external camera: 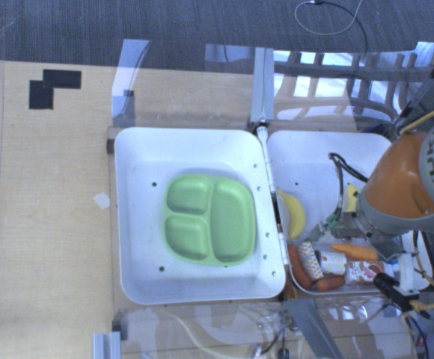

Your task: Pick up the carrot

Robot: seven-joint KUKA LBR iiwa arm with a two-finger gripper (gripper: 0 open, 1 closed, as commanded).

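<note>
1. Carrot's the target, but size order first: the left bin sits well off to the claw's left, white and shallow.
2. Right bin next, and the claw is down inside it, low in the bin's near half, under the arm's orange band.
3. Green divided plate lies in the left bin, well left of the claw, across the wall between the bins.
4. Claw itself: dark, tangled with cables, tucked beneath the wrist. How far its fingers are spread I cannot tell, and nothing shows clearly between them.
5. Banana, yellow, curves just left of the claw.
6. Carrot: slim, bright orange, lying flat and pointing sideways, just below the claw on the near side. Touching or not, I cannot tell.
7. Sausage, reddish brown, lies below and left of the claw, near the carrot's left tip.
</note>
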